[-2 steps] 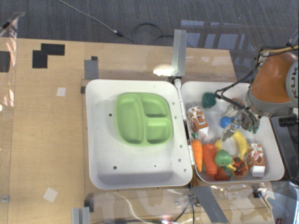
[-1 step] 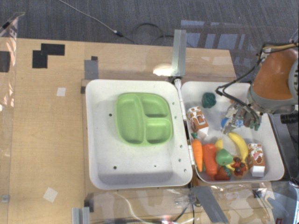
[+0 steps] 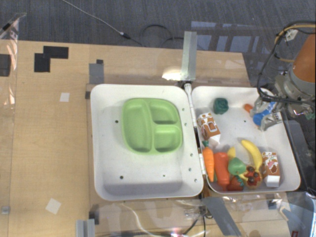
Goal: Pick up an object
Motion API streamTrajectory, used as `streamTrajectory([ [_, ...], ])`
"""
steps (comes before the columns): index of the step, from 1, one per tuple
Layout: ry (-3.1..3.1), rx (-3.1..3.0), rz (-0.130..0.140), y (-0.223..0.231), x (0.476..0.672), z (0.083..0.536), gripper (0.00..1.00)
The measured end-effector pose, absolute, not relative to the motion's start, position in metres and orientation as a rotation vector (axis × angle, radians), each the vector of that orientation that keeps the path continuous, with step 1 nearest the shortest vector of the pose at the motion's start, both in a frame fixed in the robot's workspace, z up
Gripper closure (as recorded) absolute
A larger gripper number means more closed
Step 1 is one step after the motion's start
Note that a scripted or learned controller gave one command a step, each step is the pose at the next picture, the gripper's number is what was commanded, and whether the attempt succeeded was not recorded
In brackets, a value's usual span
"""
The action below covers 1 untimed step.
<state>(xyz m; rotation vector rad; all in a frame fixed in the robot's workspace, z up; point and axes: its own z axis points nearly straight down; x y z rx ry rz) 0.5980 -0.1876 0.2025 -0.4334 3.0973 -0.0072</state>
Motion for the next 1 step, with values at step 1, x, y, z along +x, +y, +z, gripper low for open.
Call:
streamTrajectory([
  [1, 2.916, -1.137, -0.01, -0.2037, 0.5912, 0.0991, 1.0],
])
